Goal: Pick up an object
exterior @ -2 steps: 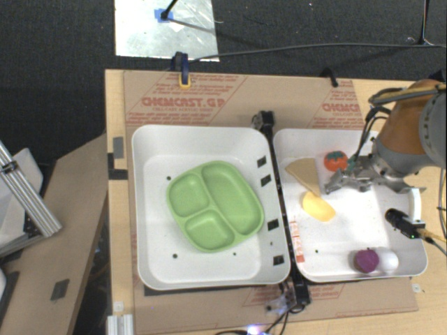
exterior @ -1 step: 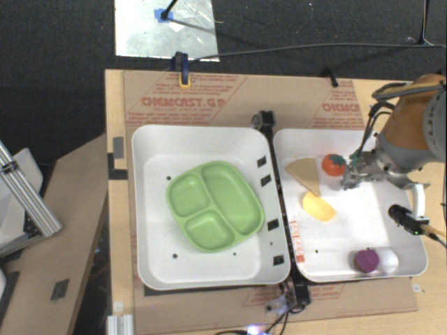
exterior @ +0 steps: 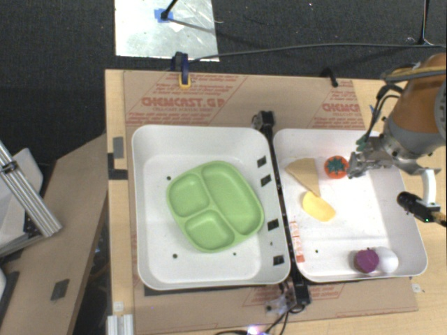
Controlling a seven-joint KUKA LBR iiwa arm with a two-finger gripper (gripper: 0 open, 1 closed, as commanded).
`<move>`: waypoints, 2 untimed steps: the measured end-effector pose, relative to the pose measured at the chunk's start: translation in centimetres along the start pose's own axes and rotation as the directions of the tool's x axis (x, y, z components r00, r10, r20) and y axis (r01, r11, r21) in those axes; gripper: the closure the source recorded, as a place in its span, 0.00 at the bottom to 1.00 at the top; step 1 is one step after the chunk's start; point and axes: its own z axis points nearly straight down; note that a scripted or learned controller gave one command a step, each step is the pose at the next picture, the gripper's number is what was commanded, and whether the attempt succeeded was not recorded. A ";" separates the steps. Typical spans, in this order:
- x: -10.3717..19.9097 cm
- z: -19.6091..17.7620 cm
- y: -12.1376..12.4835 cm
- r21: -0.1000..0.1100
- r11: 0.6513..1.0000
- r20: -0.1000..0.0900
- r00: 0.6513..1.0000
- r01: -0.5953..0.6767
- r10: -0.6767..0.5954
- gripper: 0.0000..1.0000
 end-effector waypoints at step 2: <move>0.4 -6.2 -0.3 0.003 1.000 -0.001 1.000 0.001 -0.001 1.00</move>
